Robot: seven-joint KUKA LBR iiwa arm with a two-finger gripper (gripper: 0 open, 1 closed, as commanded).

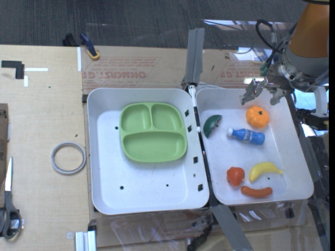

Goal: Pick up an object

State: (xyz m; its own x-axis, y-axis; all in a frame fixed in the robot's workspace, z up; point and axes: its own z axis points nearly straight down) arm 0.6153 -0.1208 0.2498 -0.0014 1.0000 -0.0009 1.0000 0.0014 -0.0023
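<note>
Orange pumpkin [258, 116], blue bottle [247, 135], banana [265, 170], tomato [235, 175] and sausage [256, 191] in right bin [296, 140]; gripper [263, 93] poised open above pumpkin, upper right of frame, gripping nothing.

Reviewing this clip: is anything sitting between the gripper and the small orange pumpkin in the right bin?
Nothing visible does. The gripper hangs over the far part of the right bin, open, with the orange pumpkin just below it in the view. The blue bottle lies on the pumpkin's near side, not between them.
</note>
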